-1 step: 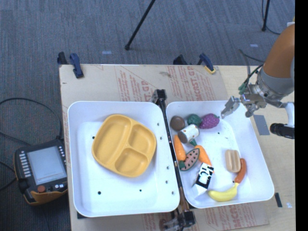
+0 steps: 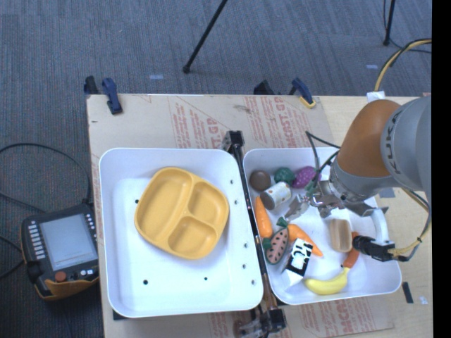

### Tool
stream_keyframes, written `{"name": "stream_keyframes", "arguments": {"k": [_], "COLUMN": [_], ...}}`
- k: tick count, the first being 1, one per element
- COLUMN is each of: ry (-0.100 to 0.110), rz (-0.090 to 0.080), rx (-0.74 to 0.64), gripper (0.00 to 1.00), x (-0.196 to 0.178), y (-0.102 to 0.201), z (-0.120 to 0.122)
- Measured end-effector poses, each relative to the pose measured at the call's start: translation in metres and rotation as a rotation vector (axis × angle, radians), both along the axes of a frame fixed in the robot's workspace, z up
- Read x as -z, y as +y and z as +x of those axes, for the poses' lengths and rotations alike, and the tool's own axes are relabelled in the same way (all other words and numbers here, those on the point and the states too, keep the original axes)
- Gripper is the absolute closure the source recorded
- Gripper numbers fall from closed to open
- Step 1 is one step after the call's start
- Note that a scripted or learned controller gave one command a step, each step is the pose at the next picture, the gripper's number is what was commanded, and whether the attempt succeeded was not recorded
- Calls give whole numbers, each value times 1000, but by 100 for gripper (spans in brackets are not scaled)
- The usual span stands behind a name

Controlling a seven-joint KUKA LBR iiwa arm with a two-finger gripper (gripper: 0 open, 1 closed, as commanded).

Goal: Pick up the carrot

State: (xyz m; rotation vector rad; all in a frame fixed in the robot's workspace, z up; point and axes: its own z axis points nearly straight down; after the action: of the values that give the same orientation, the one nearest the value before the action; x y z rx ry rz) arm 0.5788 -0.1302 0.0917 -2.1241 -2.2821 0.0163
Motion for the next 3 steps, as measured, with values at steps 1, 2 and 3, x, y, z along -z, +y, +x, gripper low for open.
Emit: {"name": "stream_keyframes", "arguments": {"k": [1,2,3], "ry": [-7,3,3], "rz": [-4,-1,-1], "rx": [74,86,87], "gripper": [0,100,0], "x": [10,4,4], "y": [38,36,36], "z": [-58,-58,-59]}}
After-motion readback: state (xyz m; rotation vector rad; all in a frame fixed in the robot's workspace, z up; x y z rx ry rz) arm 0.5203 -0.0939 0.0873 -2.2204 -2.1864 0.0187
